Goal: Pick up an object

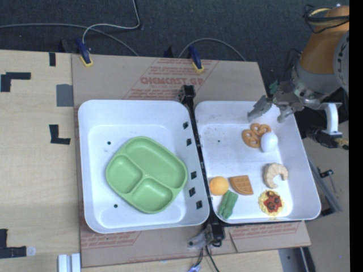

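A grey-fingered end effector (269,109) is hovering spread apart over the right shallow white bin (227,113), near a brown pretzel (254,134) and white egg (269,141), on a cardboard-covered counter (164,79).

A robotics lab test bench. Two white bins (85,152) sit on a cardboard sheet (164,81) clamped to a plywood bench (34,169) by blue clamps (84,54) behind the bins. Cables (133,10) trail over dark carpet (227,16) beyond the clamps. Black tape marks (57,135) lie left of the bins, and the arm (323,55) stands at their right.
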Motion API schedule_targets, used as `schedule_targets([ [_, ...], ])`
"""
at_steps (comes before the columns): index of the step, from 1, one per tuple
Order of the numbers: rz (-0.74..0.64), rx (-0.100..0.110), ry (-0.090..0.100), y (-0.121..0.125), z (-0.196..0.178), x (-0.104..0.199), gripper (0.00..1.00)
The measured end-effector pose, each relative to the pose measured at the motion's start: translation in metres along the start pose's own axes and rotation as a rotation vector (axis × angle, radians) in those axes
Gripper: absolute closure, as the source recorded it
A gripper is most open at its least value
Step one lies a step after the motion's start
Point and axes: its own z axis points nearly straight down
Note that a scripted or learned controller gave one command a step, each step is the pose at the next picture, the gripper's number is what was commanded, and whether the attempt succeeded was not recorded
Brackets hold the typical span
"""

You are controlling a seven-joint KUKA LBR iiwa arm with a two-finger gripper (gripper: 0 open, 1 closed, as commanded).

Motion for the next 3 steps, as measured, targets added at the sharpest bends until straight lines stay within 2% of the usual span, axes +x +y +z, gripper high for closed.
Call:
schedule_targets([
  [1, -0.001, -0.008, -0.001, 0.023, 0.126, -0.037, 0.00],
  [2, -0.001, -0.016, -0.008, 0.012, 0.124, -0.004, 0.00],
  [3, -0.001, -0.016, -0.011, 0.012, 0.114, -0.005, 1.00],
])
